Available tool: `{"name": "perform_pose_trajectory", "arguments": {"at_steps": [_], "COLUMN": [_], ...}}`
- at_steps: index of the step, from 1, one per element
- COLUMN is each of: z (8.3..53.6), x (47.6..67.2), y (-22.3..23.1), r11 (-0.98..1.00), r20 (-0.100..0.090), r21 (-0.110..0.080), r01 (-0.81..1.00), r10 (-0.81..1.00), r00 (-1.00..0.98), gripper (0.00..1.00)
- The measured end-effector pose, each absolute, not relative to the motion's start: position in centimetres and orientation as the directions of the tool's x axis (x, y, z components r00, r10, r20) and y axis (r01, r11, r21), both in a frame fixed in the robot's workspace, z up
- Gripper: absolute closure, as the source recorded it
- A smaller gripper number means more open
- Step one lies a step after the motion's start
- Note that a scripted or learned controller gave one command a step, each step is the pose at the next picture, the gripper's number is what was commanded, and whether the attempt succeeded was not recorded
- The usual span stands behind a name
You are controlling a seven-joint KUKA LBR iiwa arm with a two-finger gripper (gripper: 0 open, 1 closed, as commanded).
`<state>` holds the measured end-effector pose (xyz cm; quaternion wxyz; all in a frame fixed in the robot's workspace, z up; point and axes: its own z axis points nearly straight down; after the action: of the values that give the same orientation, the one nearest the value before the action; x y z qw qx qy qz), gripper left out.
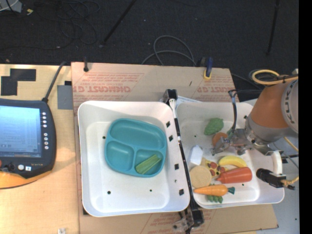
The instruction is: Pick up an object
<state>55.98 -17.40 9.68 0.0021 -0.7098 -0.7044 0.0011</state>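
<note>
At right of centre the claw (225,143) hangs in the right bin (265,195), finger state unclear, with the banana (233,161) just below it.

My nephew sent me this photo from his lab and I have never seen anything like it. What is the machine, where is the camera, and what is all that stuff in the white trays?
The single camera is fixed above a bench and looks down at a slant. The machine is a grey robot arm with an orange band that reaches in from the right; its two-finger gripper is low over the right white bin. I cannot tell whether it holds anything. That bin contains toy food: a yellow banana, a red pepper-like piece, an orange carrot, a round tan cookie, a green leafy piece and a small white piece. The left white bin holds a teal divided plate with a green pickle-like piece in one compartment.
</note>
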Motion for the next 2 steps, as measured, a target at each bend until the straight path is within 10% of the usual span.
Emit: {"name": "perform_pose_trajectory", "arguments": {"at_steps": [1,2], "z": [8.7,8.7], "x": [63.6,60.1], "y": [-17.5,-13.2], "r11": [0.002,0.003], "r20": [0.006,0.003], "r21": [-0.008,-0.006], "r01": [1.0,1.0], "r10": [1.0,1.0], "r00": [-0.002,-0.003], "gripper": [0.0,0.0]}}
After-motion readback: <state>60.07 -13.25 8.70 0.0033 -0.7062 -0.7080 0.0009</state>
